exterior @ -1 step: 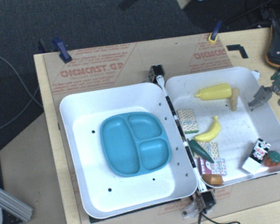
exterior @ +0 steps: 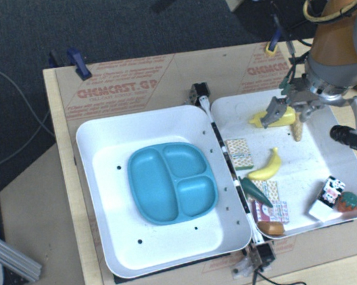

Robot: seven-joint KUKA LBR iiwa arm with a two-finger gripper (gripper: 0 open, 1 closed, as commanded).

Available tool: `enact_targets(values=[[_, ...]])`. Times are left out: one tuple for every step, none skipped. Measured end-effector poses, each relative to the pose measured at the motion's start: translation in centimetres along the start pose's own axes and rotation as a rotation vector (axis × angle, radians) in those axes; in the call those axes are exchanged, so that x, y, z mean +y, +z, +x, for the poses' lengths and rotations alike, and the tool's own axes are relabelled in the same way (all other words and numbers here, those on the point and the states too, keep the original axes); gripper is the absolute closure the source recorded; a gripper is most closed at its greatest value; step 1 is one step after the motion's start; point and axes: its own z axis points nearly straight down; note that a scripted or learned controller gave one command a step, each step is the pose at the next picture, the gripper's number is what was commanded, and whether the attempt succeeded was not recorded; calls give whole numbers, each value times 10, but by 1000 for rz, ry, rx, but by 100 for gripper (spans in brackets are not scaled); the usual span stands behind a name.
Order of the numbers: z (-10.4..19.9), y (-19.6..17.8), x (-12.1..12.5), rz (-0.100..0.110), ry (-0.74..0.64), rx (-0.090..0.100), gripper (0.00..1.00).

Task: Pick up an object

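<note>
OK, arm (exterior: 337, 28) reaches in from the right over the far end of the right bin (exterior: 352, 169). Gripper (exterior: 281, 115) sits low in that bin's far part, right on top of a yellow piece (exterior: 259, 120) that pokes out on its left side. Can't tell the pincer state from here; the grey finger blocks the view and the yellow piece may just lie under it.

Right bin contents: banana (exterior: 266, 166) near the middle, close to the divider. Just left and far of it, a small patterned card (exterior: 239, 152). Near side of the banana: a green thing (exterior: 255, 191) lying at a slant, a pink patterned packet (exterior: 270, 206) under it, a brown lump (exterior: 272, 227) at the near edge. Near-right corner: a black-and-white box (exterior: 331, 191) touching a red-and-green ball (exterior: 349, 200), white card (exterior: 319, 210) beside them.

Left bin (exterior: 108, 202) holds a blue divided plate (exterior: 171, 181), three compartments, roughly centred. Both bins sit on a cardboard sheet (exterior: 123, 80) with red print.
</note>
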Motion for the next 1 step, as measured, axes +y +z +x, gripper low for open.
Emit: enact_targets(values=[[-12,98,-16,4,4,-1,0]])
